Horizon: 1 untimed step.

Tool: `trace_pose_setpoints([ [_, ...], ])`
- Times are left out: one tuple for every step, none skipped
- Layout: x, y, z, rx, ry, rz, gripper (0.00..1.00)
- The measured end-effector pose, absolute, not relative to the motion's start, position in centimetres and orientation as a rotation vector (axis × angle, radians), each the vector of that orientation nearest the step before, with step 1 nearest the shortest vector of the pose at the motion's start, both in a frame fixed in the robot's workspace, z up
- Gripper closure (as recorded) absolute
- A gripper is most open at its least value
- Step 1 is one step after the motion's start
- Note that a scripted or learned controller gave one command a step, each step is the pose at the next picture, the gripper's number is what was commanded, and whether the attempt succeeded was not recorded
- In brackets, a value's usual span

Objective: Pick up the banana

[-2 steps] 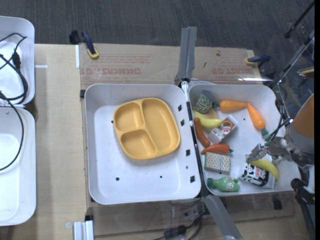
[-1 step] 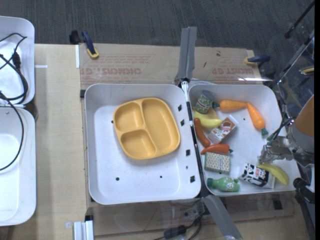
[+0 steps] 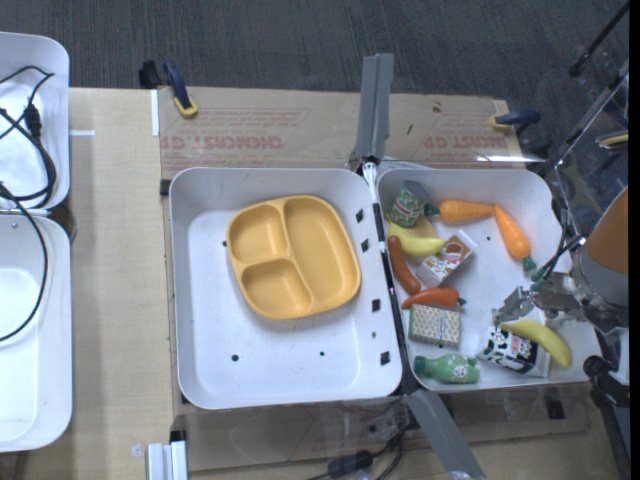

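Robotics lab, not a home: bare wooden bench [image 3: 110,268] on dark carpet [image 3: 300,18], two white bins [image 3: 190,298] fixed side by side, blue clamps [image 3: 180,93] pinning cardboard [image 3: 270,133], loose black cables [image 3: 25,148], toy food.

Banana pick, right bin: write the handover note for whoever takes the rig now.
Gripper: low in the right white bin, right beside the near-right yellow banana; whether it grips cannot be told.
Bananas: that curved yellow one lies at the bin's near-right, partly on a black-and-white cow-print carton. A second yellow banana lies at the bin's left, by the red sausage.
Left bin: yellow divided plate.
Done: arm is at the banana.
Left: confirm grasp, lift it clear.
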State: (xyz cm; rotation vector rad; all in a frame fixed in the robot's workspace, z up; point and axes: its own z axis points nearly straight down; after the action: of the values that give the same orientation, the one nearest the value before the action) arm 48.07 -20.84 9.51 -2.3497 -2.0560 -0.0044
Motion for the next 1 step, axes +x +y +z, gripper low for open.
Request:
trace_pose_setpoints([
  [49.06, -15.42, 15.98, -2.348, -2.081, 0.005, 0.00],
])
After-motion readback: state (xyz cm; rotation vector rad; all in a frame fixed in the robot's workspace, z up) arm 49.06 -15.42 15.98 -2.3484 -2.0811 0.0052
